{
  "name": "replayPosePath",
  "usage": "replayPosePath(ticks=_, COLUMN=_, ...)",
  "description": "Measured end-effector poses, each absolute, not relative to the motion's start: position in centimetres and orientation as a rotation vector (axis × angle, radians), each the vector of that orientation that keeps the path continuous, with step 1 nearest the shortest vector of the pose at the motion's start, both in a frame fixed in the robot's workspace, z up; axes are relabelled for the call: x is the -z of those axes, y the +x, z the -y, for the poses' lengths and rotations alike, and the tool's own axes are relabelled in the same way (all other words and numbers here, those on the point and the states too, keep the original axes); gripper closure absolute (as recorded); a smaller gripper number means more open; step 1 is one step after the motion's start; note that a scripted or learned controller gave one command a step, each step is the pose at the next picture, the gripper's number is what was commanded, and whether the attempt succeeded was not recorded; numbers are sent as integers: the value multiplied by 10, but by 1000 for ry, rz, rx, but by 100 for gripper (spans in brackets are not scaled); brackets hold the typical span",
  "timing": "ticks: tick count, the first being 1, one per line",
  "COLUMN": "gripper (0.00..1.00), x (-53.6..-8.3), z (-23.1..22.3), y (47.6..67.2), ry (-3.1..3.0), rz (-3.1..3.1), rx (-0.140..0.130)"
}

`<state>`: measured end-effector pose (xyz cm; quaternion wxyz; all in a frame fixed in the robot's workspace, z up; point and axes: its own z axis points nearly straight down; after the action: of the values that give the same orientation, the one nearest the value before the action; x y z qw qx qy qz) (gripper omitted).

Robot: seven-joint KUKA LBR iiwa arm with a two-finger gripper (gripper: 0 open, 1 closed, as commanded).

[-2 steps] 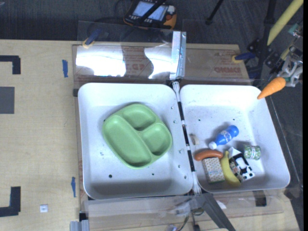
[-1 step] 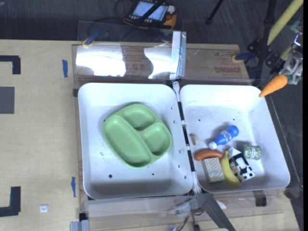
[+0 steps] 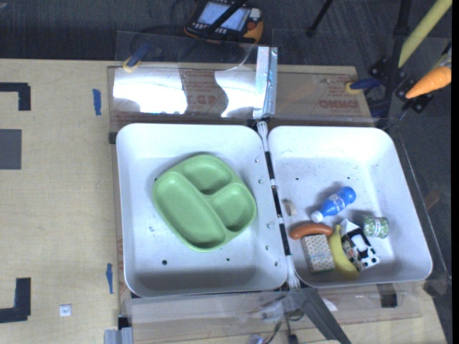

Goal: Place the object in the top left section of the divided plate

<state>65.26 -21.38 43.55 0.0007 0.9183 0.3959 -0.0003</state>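
Note:
A green divided plate [image 3: 204,201] lies in the left bin [image 3: 136,156]. It has one large section on its left side and two smaller ones at its top and right. The loose objects are grouped in the lower part of the right bin [image 3: 323,149]: a blue and white bottle [image 3: 334,203], an orange-red sausage [image 3: 310,230], a tan sponge-like block [image 3: 318,253], a yellow banana [image 3: 342,255], a black and white toy [image 3: 361,248] and a small green can [image 3: 376,226]. Part of the arm with its orange band [image 3: 430,81] shows at the upper right, off the bins.
A raised divider [image 3: 272,192] separates the two bins. A clear plastic wall [image 3: 186,92] stands behind them. A handheld device [image 3: 222,18] lies on the floor beyond, and tripod legs [image 3: 323,321] cross the front edge.

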Motion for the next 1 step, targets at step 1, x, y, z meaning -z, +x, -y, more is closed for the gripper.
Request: replayPosePath(ticks=1, gripper=100, x=-446, z=211, y=654, ry=2878, rz=-1250, rx=0)
